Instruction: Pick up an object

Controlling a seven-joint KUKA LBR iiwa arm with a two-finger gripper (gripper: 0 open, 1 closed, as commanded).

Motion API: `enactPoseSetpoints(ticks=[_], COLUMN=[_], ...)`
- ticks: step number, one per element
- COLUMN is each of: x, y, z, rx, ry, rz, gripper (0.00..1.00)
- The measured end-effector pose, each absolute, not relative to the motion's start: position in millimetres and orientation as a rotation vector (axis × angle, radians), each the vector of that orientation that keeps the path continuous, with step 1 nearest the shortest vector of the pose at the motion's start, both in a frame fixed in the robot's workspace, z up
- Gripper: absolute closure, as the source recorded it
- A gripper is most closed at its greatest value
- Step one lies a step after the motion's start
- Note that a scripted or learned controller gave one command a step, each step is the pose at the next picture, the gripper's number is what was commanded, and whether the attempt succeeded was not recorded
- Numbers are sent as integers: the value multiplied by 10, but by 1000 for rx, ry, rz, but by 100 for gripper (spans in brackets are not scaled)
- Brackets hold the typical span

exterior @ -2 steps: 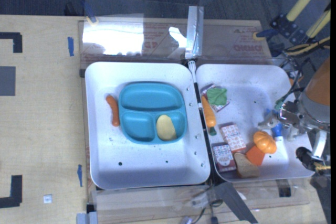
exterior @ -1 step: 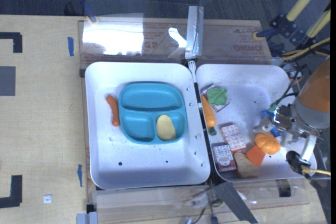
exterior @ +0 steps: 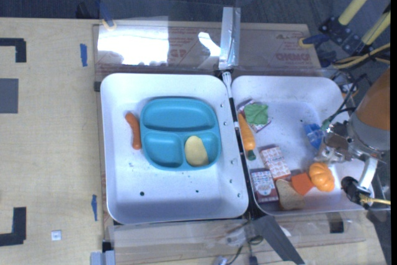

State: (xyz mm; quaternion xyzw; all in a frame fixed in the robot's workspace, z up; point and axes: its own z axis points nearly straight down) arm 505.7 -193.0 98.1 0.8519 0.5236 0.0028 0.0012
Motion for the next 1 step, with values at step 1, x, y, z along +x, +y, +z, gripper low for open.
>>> enactPoseSetpoints(ticks=[1], x=[5328], y=[-1251], z=[2495], rx=[2858], ry=[1300], rz=[7], gripper=[100])
